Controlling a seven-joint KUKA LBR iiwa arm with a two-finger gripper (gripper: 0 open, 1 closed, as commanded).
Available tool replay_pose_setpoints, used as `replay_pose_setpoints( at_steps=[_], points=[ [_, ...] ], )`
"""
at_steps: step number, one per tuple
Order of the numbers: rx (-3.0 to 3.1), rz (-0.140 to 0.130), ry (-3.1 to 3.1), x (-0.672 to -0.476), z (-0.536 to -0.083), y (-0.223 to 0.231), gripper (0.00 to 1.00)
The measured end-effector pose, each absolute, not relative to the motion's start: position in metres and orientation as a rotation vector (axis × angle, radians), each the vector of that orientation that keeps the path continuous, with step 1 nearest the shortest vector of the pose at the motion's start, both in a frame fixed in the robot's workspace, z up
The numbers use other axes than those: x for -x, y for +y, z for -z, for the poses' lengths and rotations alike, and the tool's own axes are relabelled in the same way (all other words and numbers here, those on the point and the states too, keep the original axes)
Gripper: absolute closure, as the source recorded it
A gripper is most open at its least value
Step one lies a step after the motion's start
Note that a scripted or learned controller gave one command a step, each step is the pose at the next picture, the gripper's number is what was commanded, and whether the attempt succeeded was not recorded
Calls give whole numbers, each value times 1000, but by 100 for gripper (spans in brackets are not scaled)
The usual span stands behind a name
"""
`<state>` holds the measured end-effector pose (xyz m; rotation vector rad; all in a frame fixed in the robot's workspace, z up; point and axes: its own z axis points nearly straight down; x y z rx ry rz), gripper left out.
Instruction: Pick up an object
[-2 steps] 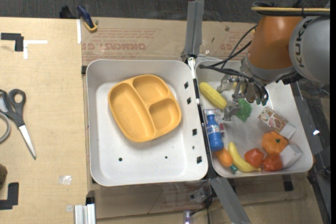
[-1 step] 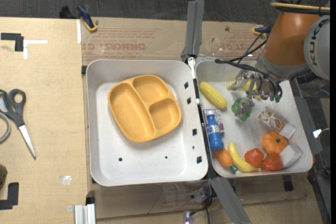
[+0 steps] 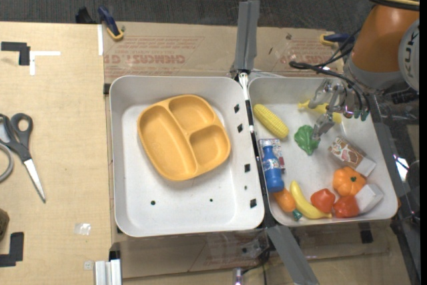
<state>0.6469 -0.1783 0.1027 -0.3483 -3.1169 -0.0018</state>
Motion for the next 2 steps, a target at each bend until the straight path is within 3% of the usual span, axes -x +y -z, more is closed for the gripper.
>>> replay_pose_setpoints(
  at_steps=[1, 2],
  points=[
    [508, 3, -3096, -645, -97, -178, 0],
    [556, 1, -3097, -637, -94, -145, 0]
  ],
)
